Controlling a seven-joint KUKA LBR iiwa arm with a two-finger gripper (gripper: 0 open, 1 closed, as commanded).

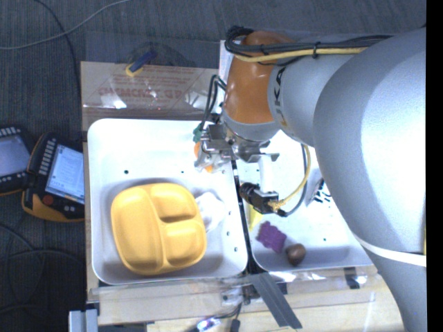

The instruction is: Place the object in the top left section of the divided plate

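Camera view: purple object (271,236) below-right of jaws (208,151).

No legible text; red print on clear bag (149,88) behind left bin (104,144) too blurred to read.

Yellow divided plate (158,225) in the left bin
It lies flat, sections bare; purple object (271,236) rests in the right bin.
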